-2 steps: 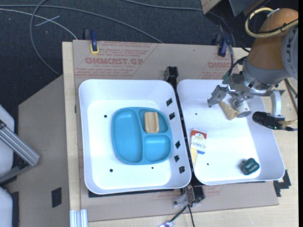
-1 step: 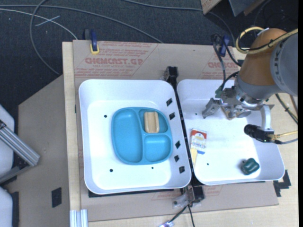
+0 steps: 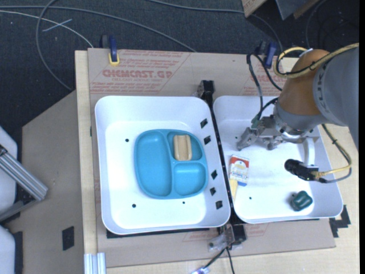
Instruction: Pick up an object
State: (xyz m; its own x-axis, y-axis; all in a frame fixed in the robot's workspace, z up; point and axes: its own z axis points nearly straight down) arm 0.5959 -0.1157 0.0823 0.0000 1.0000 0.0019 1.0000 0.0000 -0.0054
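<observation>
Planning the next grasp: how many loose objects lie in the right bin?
2. A small white, red and yellow packet by the right bin's left wall; a dark teal object near its lower right corner. The arm could hide others.

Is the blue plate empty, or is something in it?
Not empty. The blue plate in the left bin holds a tan block, lying in its upper right compartment.

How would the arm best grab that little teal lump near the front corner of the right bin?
Probably from straight above, pinching across the middle of the teal lump. It looks small and chunky, lies apart from other things, yet close to the front rim of the right bin, so a sideways approach seems blocked.
</observation>
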